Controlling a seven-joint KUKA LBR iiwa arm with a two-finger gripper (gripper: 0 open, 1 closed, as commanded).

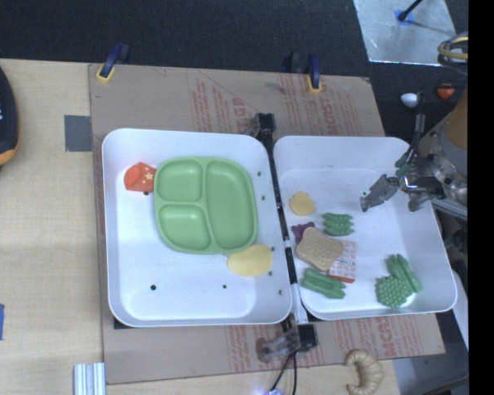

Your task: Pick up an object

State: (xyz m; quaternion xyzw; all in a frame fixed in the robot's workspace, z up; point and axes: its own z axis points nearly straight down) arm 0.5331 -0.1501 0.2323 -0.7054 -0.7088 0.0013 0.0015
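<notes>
1. The gripper (397, 197) hangs over the upper right part of the right bin (420, 229), its fingers spread apart with nothing between them.
2. No single item is named by the task, so any will do; the candidates nearest the gripper lie in the right bin: a green pod (337, 222), a toast slice (319, 248), a yellow disc (302, 203), a broccoli piece (397, 281), and a green bean (323, 283).
3. The green pod sits just left and below the gripper, and is the closest choice.
4. These look like toy foods, probably light, stiff plastic and somewhat slick; nothing seems fragile.
5. I would take the pod across its narrow width, since the long way may be too wide for the fingers.
6. The toast lies flat, leaning on a purple scrap (303, 230) and a printed card (344, 262); its low edges give little to grip.
7. The left bin (123, 245) holds a green divided plate (206, 204), whose compartments look bare.
8. A red piece (139, 177) touches the plate's upper left edge, and a yellow lemon-like piece (250, 261) sits at its lower right edge.
9. Both bins rest on cardboard (230, 97) clamped to the tabletop (33, 262).
</notes>
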